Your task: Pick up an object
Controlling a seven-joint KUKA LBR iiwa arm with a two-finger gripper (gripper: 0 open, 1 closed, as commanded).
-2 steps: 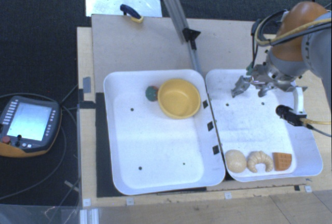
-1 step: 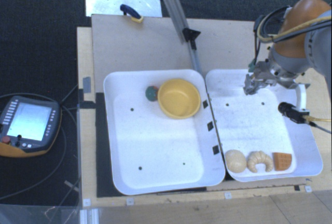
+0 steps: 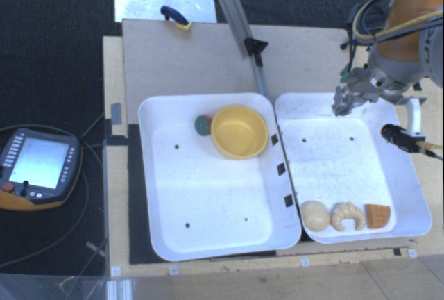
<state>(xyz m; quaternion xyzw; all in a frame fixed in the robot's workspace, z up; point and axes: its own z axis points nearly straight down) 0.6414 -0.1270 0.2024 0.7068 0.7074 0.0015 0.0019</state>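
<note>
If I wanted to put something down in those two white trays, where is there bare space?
Left tray: the whole near half, below the yellow bowl and the small green ball touching it. Right tray: the wide middle, between the tool at the far edge and the row of three pastries crowding the near edge.

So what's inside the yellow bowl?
The yellow bowl shows only its own yellow inside. A small green ball sits outside, against its left rim, partly hidden by it.

The hand point(image 3: 342, 107) hangs over the right bin's point(image 3: 409, 184) far rim; a croissant point(image 3: 348, 216) lies at that bin's near edge.
</note>
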